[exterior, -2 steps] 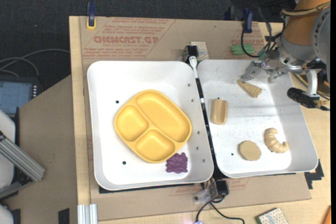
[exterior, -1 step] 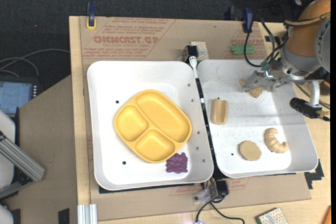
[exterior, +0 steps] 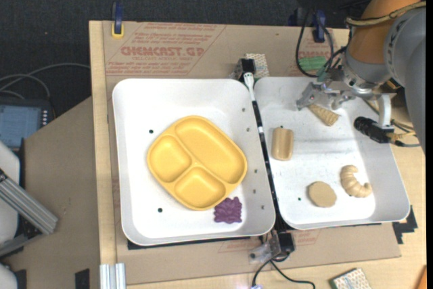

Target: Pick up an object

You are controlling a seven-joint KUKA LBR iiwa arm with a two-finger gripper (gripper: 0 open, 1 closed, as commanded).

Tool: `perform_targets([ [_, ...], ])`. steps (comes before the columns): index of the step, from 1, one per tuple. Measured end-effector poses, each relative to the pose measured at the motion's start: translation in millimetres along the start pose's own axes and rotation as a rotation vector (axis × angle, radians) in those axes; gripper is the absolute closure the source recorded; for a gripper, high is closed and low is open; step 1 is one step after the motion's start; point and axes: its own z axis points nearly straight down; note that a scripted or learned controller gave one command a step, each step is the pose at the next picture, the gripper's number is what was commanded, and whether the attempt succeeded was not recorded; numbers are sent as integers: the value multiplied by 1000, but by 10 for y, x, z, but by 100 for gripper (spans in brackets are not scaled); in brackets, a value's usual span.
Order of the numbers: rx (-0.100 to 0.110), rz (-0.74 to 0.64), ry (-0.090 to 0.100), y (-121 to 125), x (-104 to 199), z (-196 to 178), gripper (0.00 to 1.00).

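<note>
Fingers (exterior: 306,100) spread apart, pointing down and toward the left, low over the right bin (exterior: 385,210) near its far edge. Nothing clearly gripped between them. Just beside the tips of the gripper (exterior: 319,103), on the near side, a small tan piece (exterior: 327,116) lying on the bin floor; touching or only very close, not possible to say.

Above the fingers, a grey wrist tilted, then the orange band (exterior: 379,24) and the thick grey arm (exterior: 409,51). Reaches in from the right side and bends down over the far right corner of the bin.

Further in the same bin: a tan roll (exterior: 281,143) close to the left wall, a round biscuit (exterior: 323,194) near the near edge, a croissant (exterior: 355,181) just right of the biscuit, apart from it.

In the left bin (exterior: 128,145): a yellow divided plate (exterior: 196,161) about in the middle, turned at an angle, and purple grapes (exterior: 229,210) just beside its near corner.

Both bins side by side on the brown surface (exterior: 162,47), with a blue clamp (exterior: 118,27) at the far left corner.
</note>
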Motion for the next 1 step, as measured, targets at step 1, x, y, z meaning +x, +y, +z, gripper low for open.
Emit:
perform_targets([
  [1,-8,5,-4,8,-276,-1117,0],
])
